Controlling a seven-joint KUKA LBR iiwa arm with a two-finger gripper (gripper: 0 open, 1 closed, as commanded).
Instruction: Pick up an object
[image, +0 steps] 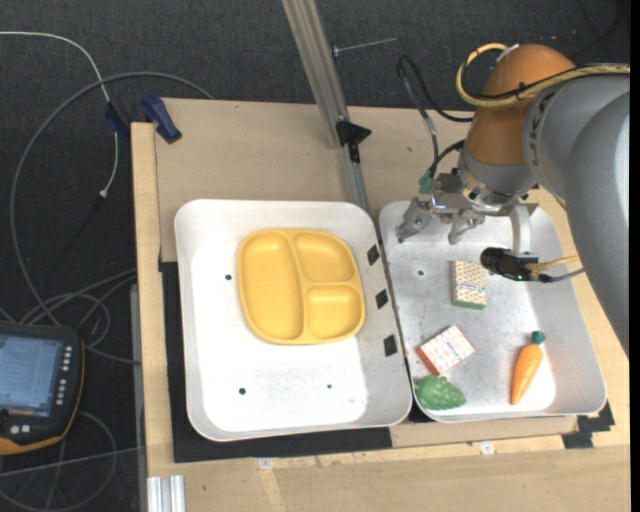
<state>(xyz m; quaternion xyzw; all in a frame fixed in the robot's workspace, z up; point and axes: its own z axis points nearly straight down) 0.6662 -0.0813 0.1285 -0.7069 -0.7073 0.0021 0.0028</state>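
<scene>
- Four small things lie in the right bin, any of them a candidate for picking. The toy carrot is orange with a green top, lying near the bin's right-front corner, its tip toward the front edge.
- A green leafy toy vegetable sits in the front-left corner of that bin, touching or nearly touching the rim.
- Just behind the green one lies a small flat box in red and white, turned at an angle.
- Further back, near the middle of the bin, a second small box with a pale speckled face and a green edge rests by itself, apart from the others.
- The left bin carries a yellow divided plate with three compartments, one long one on the left and two smaller on the right. The plate sits toward the back of the bin.
- The pincer hangs over the back-left part of the right bin, its metal fingers spread apart with nothing between them. It is well apart from the carrot and the front boxes, and nearer the speckled box.
- The grey arm with its orange band comes in from the right, above the back of the right bin.
- Both bins stand side by side on the tan worktop, and a handheld screen unit lies on the floor to the left.
</scene>
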